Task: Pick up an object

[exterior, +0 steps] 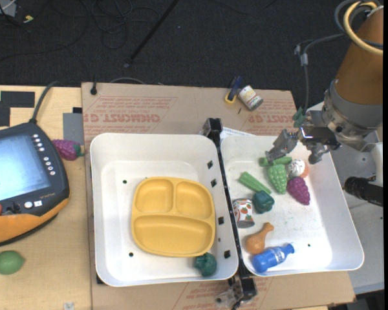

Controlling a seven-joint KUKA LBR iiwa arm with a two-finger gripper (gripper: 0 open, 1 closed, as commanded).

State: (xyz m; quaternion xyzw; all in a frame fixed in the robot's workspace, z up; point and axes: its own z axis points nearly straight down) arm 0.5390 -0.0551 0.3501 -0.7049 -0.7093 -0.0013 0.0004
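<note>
While my pincer hangs spread and holding nothing over the right bin, green grapes lie just below it, purple grapes beside them; a yellow tray sits in the left bin.

**Materials and surface finishes on the bench**

Two white bins, smooth plastic with a soft sheen, rest on matt brown corrugated cardboard printed in red. The yellow divided tray, left of centre, is smooth, semi-glossy plastic. In the right-hand bin: green grapes and purple grapes of bumpy moulded plastic, a glossy blue bottle, and a small can with a printed label. The arm's orange band, upper right, looks satin-smooth; the gripper is dull grey metal. The pale bench top, lower left, appears wood-grained and matt.
</note>
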